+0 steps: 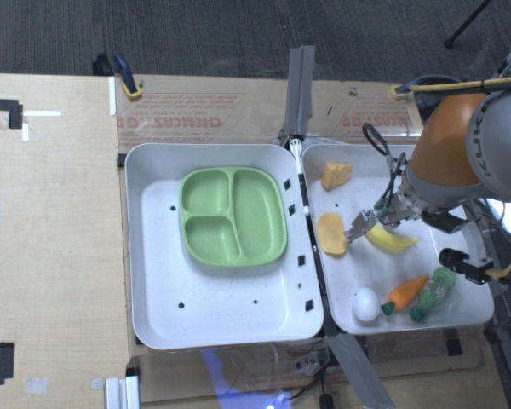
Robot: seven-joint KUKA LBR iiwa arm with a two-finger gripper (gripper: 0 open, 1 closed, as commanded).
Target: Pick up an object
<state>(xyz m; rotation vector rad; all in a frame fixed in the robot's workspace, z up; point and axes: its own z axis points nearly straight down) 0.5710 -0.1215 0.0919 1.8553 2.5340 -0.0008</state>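
A robotics lab, by the look of it: a plywood table [51, 254] with black marker brackets [5, 112] taped on, cardboard [204, 113] clamped down by a blue clamp [123, 73], two white bins [153, 313], dark carpet [196, 15] behind.

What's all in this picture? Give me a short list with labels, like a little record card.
left bin: holds a green divided plate
right bin: orange wedge, yellow-orange piece, banana, white egg, carrot, green bottle
arm: reaches in over the right bin
gripper: low between the yellow-orange piece and the banana
held: nothing seen held
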